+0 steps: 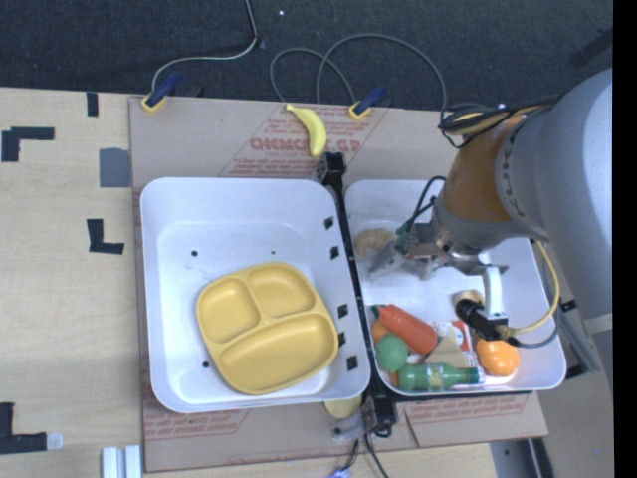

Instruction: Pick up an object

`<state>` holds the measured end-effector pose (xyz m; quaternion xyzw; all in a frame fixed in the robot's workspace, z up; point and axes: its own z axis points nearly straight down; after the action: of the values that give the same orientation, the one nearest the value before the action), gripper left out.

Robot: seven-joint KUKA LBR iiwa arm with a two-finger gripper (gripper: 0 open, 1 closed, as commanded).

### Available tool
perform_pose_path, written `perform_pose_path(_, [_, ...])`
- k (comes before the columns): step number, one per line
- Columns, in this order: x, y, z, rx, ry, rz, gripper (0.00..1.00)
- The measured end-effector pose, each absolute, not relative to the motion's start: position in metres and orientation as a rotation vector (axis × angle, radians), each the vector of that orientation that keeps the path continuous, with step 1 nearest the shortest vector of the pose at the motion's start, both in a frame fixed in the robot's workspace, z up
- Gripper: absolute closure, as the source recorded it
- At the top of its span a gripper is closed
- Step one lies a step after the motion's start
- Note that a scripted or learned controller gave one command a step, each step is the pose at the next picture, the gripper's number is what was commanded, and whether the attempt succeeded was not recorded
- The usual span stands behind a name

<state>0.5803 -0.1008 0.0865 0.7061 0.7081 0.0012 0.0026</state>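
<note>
Camera view, from the left: a yellow divided plate [267,326] lies in the left bin [164,217]. In the right bin [542,366], my pincer [390,255] hangs low by a tan round object [372,240], fingers slightly apart, clamping nothing. Nearer the front lie a carrot [406,328], green bottle [436,375] and orange ball [497,358]
</note>
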Motion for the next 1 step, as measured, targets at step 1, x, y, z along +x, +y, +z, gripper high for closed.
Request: perform_pose_path(1, [0.6191,-0.1167,0.0862,2.217,2.223,0.003,0.00])
